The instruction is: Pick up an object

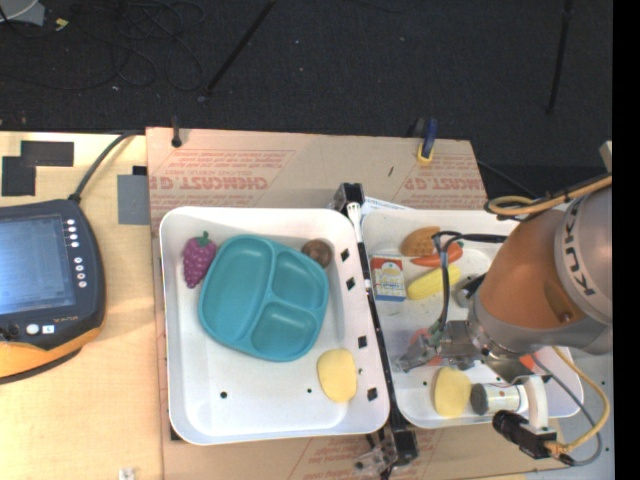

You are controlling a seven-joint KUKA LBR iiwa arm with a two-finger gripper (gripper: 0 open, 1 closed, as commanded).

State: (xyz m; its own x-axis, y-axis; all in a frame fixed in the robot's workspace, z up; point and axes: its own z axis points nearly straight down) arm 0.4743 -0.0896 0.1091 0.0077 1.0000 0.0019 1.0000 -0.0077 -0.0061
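Nothing lifted yet, by the look of it: the arm [540, 278] leans in from the right of the frame, low over the right bin [395, 383], its hand [432, 346] down near the bin floor at lower centre-right. Open or closed? Cannot tell. A yellow piece [450, 392] lies just below the hand, apart from it, loose in the bin. The grasp and lift remain.
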